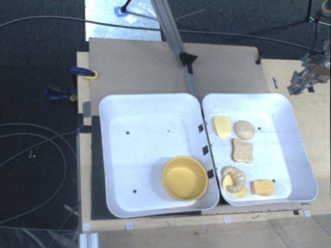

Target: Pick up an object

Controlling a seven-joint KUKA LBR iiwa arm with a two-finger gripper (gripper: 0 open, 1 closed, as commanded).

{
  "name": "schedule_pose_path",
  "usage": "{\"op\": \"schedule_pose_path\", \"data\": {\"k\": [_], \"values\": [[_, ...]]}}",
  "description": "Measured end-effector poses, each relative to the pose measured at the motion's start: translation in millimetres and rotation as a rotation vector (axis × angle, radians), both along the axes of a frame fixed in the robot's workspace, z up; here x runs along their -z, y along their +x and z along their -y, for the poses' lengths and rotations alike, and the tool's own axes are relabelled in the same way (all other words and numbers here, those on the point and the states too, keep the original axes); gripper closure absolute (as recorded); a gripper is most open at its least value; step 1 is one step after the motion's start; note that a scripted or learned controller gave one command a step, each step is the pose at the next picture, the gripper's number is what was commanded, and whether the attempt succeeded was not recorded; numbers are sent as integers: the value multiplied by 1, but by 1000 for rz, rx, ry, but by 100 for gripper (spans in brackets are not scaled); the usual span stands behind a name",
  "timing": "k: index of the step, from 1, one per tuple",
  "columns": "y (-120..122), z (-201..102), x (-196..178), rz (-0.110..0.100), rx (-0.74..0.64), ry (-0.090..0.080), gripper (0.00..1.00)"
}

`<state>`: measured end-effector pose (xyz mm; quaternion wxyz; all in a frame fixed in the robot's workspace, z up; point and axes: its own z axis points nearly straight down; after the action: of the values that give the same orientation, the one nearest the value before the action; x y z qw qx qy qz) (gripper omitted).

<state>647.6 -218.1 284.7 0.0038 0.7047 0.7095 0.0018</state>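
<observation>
Hanging at the view's right edge beyond the right bin's [297,138] far corner, the end effector [305,81] is too blurred to tell its opening or any load, while the bread slice [242,151], bun [244,129], croissant [234,178] and two yellow pieces lie in that bin and a yellow bowl [184,177] sits in the left bin [139,138].
</observation>
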Motion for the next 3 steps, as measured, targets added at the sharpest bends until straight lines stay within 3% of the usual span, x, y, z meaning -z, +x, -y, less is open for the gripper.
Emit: {"op": "schedule_pose_path", "data": {"k": [3], "values": [[1,-153,-2,-5,-3,3,100]]}}
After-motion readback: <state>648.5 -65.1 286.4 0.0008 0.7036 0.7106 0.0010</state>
